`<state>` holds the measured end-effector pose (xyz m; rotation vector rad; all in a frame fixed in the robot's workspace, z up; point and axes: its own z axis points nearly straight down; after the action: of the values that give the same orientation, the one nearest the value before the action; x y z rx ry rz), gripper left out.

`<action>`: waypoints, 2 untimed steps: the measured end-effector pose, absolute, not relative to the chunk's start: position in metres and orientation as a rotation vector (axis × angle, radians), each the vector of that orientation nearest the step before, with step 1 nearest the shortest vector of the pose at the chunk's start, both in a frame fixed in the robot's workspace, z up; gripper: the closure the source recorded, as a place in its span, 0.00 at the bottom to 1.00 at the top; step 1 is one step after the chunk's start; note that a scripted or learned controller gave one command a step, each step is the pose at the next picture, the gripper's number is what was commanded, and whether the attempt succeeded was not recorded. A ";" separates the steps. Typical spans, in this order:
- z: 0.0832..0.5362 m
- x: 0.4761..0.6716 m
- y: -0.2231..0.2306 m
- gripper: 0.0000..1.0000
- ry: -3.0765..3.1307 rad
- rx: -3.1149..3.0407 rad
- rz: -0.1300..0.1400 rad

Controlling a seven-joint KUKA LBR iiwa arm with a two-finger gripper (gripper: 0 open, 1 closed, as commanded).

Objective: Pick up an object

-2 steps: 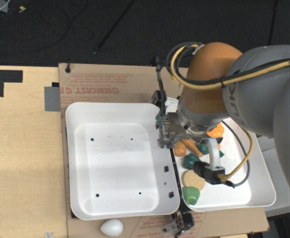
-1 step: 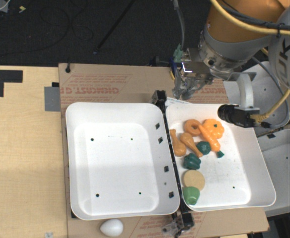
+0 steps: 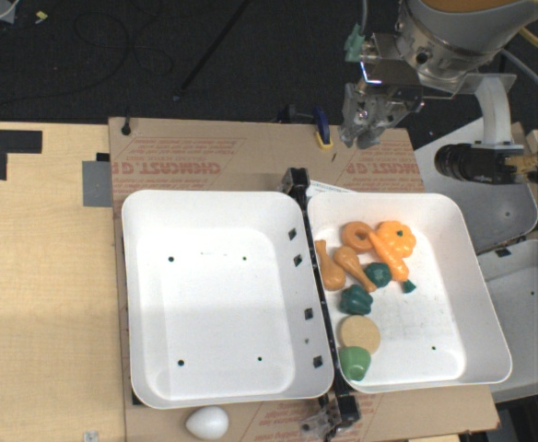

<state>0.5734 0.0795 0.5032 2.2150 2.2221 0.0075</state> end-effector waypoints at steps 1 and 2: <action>0.466 0.521 0.059 1.00 2.222 2.227 -0.010; 0.518 0.528 0.043 1.00 2.220 2.221 0.001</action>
<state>0.5277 0.0432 0.5179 2.2205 2.2201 0.0014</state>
